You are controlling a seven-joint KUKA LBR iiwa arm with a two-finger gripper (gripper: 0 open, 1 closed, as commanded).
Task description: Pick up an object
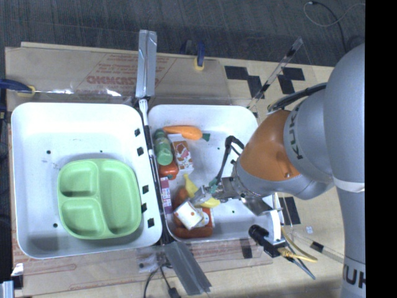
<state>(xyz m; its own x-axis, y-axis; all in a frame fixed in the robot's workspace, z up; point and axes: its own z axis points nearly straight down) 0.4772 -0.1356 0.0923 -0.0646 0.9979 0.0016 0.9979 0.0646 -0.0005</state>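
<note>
The grey arm (pixel 322 148) with its orange band reaches over the right bin (pixel 239 120), 1 of 2 white bins. The left bin (pixel 31 135) holds a green 3-section tray (pixel 99 197). In the right bin, along its left wall, lie a carrot (pixel 183 132), a green bottle (pixel 163 151) and a white carton (pixel 190 216). The gripper (pixel 208 195) hangs just above the carton; whether it is open or closed cannot be told.
</note>
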